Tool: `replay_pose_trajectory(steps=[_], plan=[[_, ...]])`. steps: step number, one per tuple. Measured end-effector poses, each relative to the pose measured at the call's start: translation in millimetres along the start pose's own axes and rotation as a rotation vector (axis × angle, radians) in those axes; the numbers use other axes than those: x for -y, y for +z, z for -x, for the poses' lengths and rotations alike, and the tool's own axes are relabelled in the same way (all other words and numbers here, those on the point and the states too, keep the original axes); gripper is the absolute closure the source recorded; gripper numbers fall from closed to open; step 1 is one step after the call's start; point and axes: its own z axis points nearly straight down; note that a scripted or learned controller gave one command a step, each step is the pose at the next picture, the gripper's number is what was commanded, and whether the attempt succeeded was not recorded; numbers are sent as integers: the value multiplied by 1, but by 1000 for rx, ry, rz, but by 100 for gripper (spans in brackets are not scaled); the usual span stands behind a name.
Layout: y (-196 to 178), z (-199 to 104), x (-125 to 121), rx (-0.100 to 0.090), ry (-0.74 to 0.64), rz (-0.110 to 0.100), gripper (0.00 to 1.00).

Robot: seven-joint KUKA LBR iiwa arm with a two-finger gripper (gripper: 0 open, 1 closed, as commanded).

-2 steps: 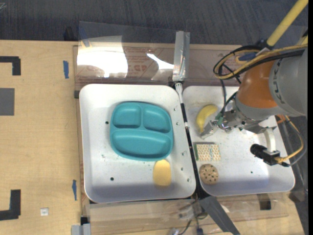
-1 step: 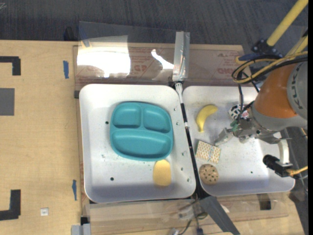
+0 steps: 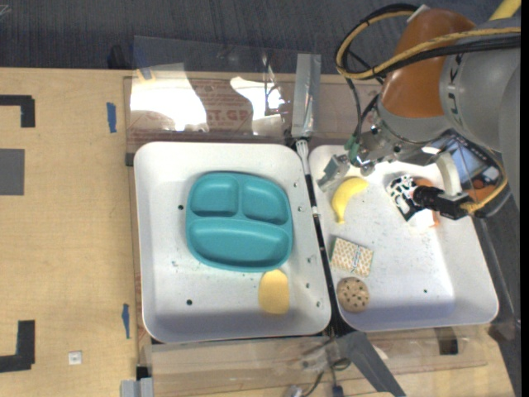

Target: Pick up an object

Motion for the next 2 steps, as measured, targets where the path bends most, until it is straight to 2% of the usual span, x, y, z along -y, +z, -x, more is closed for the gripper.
replay_pose_trajectory(steps=[1,2], plan=[[2,-18,60,-2,-150,-6,0],[2,30,43,1,-27,-4,0]])
